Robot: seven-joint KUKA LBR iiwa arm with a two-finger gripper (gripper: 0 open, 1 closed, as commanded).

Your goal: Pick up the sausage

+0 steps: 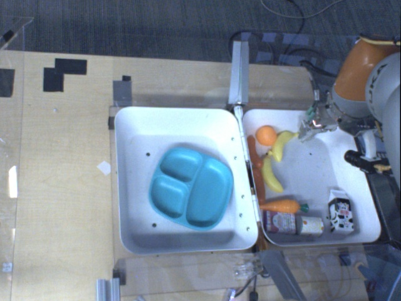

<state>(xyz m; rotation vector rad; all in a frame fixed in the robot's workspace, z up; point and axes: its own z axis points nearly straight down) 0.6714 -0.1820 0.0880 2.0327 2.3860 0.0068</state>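
**In the right bin: sausage along the left wall, gripper over the far edge**

In the right bin [316,177], hard against its left wall, lies the sausage [254,165], long and reddish-brown, running lengthwise from the far end toward the near end. Just beside its far end sits an orange [265,135], touching or nearly touching a small banana [286,141]. Alongside the sausage's middle lies a larger banana [273,175], curved and close by, though contact cannot be made out. Near the sausage's near end lies a carrot [279,205], crosswise, green tip pointing right. Just in front of the carrot lies a jar [293,223] on its side, at the near wall. Right of the jar stands a small carton with cow markings [340,213].

Over the far right part of the same bin hangs the gripper [311,127], above bare white floor, right of the small banana and well apart from the sausage. Whether spread or closed cannot be told from this angle. Behind it rises the arm [360,74], orange band uppermost, reaching in from the right.

In the left bin [128,168] rests a blue divided plate [191,188], roughly central.
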